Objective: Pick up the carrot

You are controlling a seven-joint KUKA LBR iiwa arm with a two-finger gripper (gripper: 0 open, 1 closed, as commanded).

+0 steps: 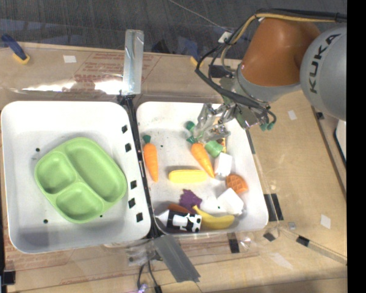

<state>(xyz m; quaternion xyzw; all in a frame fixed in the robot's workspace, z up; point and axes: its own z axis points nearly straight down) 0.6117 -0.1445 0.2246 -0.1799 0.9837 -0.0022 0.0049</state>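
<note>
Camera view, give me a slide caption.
Hand poised above a carrot in the toy-filled right bin; green plate in the left bin.

Claw [211,126] above a carrot [201,156] in right bin [171,112], second carrot [150,160] by divider, green plate [79,179] left.

Two white bins [12,163] sit on a tan desk [305,163]. A lime-green plate [79,179] fills the left one. On the right: two orange carrots [150,162] with green tops, yellow corn [187,176], a purple bit [190,198], a yellow banana [216,221], a black-and-white cow [184,221]. The arm [329,66] is grey, banded orange.
</note>
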